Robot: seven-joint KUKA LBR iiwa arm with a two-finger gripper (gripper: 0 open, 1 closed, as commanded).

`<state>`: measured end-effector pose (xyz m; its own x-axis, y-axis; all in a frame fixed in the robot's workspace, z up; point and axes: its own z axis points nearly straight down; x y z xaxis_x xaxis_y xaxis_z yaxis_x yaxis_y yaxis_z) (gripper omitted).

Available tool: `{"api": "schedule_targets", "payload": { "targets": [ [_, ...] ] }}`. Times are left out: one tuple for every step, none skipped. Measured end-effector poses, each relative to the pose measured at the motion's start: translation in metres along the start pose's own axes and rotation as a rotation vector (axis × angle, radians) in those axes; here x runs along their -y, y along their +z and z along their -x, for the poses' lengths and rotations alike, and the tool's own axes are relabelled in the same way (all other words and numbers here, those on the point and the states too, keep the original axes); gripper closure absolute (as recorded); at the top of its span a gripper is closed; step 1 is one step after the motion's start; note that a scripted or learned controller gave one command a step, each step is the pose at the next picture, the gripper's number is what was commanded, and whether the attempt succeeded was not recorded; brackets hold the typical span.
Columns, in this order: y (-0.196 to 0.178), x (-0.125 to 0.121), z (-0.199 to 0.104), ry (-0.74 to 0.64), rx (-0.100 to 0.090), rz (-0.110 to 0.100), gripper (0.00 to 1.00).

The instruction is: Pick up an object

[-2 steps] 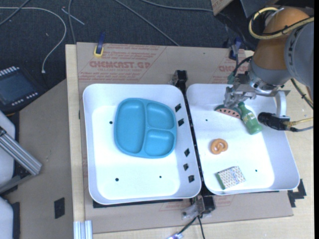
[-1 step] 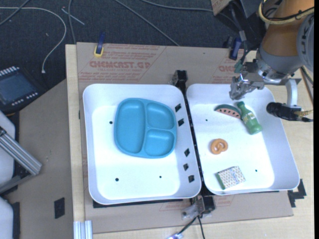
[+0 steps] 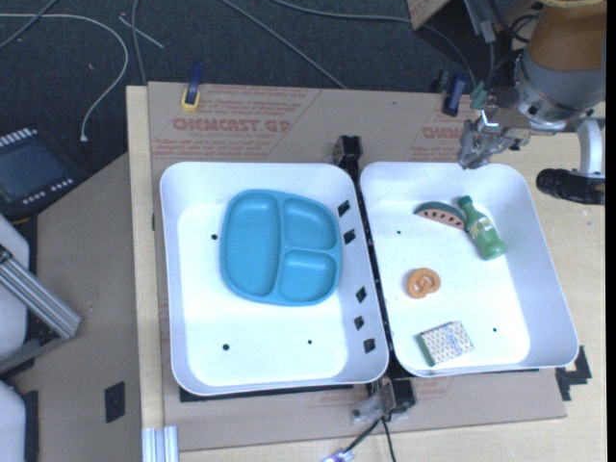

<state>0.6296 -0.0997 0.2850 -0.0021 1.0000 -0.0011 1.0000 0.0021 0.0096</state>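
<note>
The pincer (image 3: pixel 474 152) hovers above the right bin's (image 3: pixel 549 287) far rim, its opening impossible to judge. It should descend squarely over the green bottle (image 3: pixel 481 229), avoiding the watermelon slice (image 3: pixel 438 214) touching it.

Blue divided plate (image 3: pixel 280 246) in white left bin (image 3: pixel 192 354); right bin (image 3: pixel 539 258): green bottle (image 3: pixel 480 227), red-green watermelon slice (image 3: pixel 440 214), orange pretzel (image 3: pixel 422 283), speckled packet (image 3: pixel 446 342).
</note>
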Motion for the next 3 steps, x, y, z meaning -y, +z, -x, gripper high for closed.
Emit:
{"api": "schedule_targets", "payload": {
  "targets": [
    [0.002, 0.000, -0.052, -0.003, -0.002, -0.010, 1.00],
    [0.029, 0.003, -0.104, -0.003, -0.004, -0.014, 1.00],
    [0.046, -0.004, -0.158, -0.004, -0.003, -0.013, 1.00]
  ]
}}
